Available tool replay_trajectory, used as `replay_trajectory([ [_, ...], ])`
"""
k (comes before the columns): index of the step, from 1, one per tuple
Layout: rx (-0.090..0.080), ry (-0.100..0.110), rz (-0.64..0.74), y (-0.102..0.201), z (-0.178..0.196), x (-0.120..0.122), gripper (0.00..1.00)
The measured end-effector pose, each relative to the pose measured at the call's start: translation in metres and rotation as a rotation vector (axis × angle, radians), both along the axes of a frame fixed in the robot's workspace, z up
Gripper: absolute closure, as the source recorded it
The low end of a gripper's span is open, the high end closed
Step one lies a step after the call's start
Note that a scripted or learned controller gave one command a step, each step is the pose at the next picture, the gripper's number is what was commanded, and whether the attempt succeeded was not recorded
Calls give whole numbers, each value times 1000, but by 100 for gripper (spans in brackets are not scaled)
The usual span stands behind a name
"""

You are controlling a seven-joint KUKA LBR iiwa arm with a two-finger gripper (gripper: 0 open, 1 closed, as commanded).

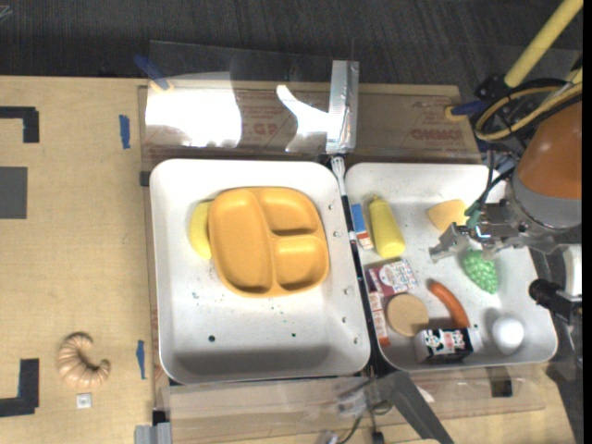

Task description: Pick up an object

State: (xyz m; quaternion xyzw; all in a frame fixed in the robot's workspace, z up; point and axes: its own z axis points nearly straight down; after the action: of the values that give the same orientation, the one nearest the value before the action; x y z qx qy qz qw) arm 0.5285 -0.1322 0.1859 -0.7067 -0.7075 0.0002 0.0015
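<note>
The right bin holds several small items. Among them are a yellow cylinder, a yellow-orange wedge, a green knobbly bunch and a red-orange sausage shape. A round tan disc, a black-and-white carton and a white ball lie toward the bin's front. A printed packet lies beside the divider. My gripper hangs over the right bin, just above the green bunch and right of the wedge. Nothing is visibly held in it.
The left bin carries an orange divided tray with a yellow piece poking out at its left. A tan croissant-shaped toy lies on the bench at the far left. Cables and a yellow pole crowd the upper right.
</note>
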Motion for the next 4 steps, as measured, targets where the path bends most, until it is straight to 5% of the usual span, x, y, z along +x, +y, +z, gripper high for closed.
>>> replay_trajectory([
  [1,-2,-9,76,-52,-98,-9,0],
  [2,-5,-14,74,-53,-87,-8,100],
  [3,-5,-8,-529,-35,-98,0,100],
  [4,0,-9,-451,13,50,14,100],
])
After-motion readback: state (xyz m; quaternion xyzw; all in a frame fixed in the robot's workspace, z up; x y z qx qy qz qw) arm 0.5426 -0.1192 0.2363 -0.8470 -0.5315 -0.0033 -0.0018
